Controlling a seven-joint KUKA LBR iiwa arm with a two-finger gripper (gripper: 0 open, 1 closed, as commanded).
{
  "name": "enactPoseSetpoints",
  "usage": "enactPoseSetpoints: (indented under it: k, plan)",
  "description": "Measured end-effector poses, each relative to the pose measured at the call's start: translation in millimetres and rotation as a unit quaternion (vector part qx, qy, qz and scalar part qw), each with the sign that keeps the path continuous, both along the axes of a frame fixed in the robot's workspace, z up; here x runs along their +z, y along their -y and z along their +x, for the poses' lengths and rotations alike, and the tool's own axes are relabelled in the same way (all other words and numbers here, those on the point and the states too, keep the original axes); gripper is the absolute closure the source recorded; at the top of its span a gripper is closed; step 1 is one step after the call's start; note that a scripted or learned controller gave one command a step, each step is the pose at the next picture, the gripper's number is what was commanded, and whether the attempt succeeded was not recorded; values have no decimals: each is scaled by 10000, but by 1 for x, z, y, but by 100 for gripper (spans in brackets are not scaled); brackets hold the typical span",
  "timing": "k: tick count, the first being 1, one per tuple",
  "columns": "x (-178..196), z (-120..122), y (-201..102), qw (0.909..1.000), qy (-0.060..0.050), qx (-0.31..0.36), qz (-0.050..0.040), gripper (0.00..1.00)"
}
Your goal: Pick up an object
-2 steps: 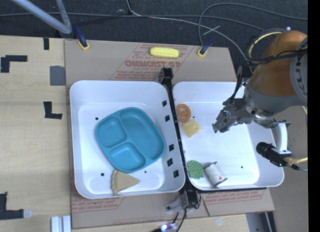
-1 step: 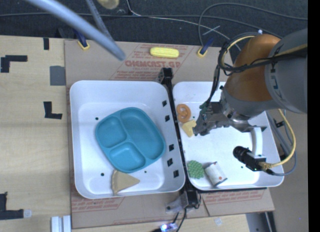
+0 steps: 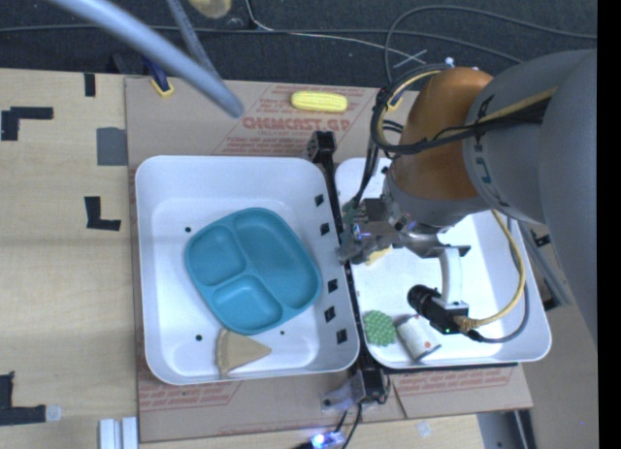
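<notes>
1. Nearest the camera, a tan wedge [image 3: 239, 351] lay in the left bin [image 3: 155, 243], just below a blue divided plate [image 3: 252, 269].
2. In the right bin [image 3: 524, 340], a green patterned piece [image 3: 378, 327] sat beside a small white cylinder [image 3: 419, 337].
3. Farther back, the gripper [image 3: 361, 241] hung low at the right bin's left wall; whether it held anything could not be told.
4. Beyond the bins, a yellow corn cob [image 3: 318, 102] rested on the table [image 3: 58, 243].

Glossy blue plastic tray [image 3: 254, 268] lies in a smooth white plastic bin [image 3: 160, 243].
</notes>
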State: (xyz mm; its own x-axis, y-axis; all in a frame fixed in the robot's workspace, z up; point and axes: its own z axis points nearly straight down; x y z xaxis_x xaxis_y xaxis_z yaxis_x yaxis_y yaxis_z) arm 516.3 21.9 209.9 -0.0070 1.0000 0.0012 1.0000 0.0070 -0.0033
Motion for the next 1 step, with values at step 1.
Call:
enactPoseSetpoints:
  k: [1]
  plan:
    - [-1, 4, -51, 10000, 6, -1, -1, 100]
